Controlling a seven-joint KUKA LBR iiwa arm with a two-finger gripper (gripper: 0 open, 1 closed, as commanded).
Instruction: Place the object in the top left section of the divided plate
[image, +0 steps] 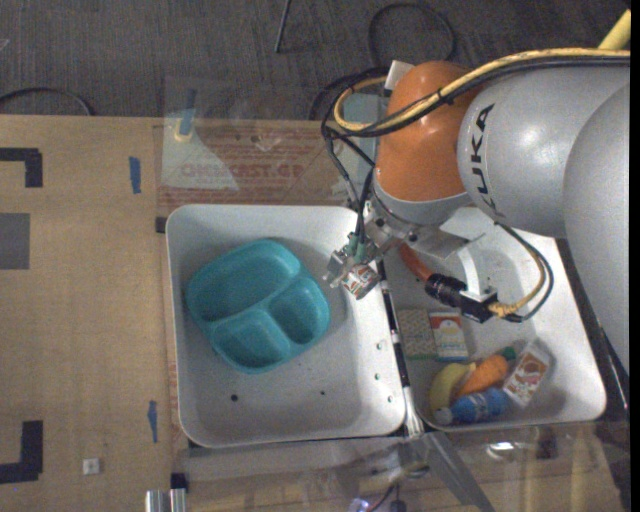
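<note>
Camera view | claw (352, 270) grips small carton (361, 280) | beside divided plate (258, 304)

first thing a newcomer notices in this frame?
Probably the big grey arm with its orange band, reaching in from the right and covering much of the right bin. Next, the teal divided plate lying in the left bin. The tool hangs just right of the plate with a small red and white object at its tip; a cluster of toy food sits low in the right bin.
</note>
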